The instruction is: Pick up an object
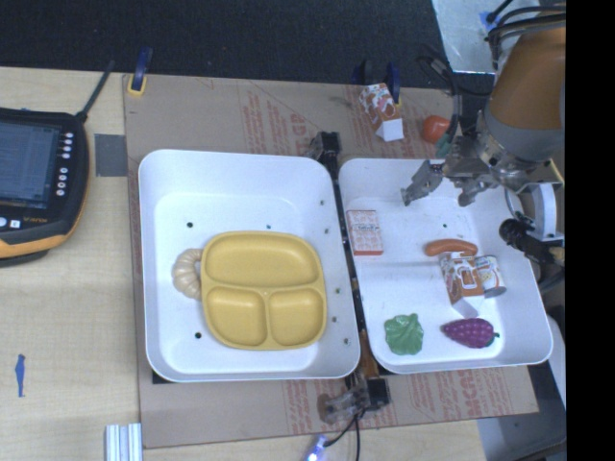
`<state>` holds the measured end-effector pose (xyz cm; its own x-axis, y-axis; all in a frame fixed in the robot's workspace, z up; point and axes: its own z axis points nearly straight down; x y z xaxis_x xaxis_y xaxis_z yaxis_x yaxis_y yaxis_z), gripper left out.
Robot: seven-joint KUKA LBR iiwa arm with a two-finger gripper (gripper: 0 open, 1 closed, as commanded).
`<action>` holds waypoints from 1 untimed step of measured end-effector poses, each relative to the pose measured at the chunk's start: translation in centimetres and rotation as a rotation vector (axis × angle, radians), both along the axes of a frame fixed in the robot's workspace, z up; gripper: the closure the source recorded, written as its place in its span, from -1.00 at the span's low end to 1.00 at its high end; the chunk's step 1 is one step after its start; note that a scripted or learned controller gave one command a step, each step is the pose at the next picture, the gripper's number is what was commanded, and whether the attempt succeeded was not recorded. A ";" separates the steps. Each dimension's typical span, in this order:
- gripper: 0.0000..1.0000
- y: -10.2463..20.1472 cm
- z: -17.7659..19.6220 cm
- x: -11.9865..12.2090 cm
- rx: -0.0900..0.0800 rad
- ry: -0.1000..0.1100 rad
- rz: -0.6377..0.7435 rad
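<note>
- Nearest to me, along the near wall of the right bin [538, 353], I see a green leafy toy vegetable [404, 333] on the left and a purple bunch of grapes [468, 331] just to its right, the two apart.
- Just beyond the grapes lies a small orange-and-white printed carton [470, 278], tipped on its side, and right behind it a toy sausage [451, 248], very close to the carton.
- Against that bin's left wall I can make out a flat red-and-white packet [365, 231].
- Over in the left bin [159, 257], a yellow three-section tray [261, 287] takes up the middle, with a pale ridged shell-like piece [186, 272] touching its left edge.
- Farther back, the gripper [447, 189] hangs over the far part of the right bin; I read its two fingers as spread wide with nothing between them, well apart from the sausage and carton.
- Beyond the bins, on the cardboard, a small red-and-white carton [381, 109] stands near a red tomato-like ball [435, 128].
- Far left, a pendant [36, 181] with a screen rests on the bench.
</note>
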<state>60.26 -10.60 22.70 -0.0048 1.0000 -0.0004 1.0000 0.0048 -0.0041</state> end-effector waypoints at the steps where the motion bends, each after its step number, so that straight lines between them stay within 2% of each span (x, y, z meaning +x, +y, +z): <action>1: -1.00 -6.4 -2.4 1.6 -0.002 -0.001 -0.001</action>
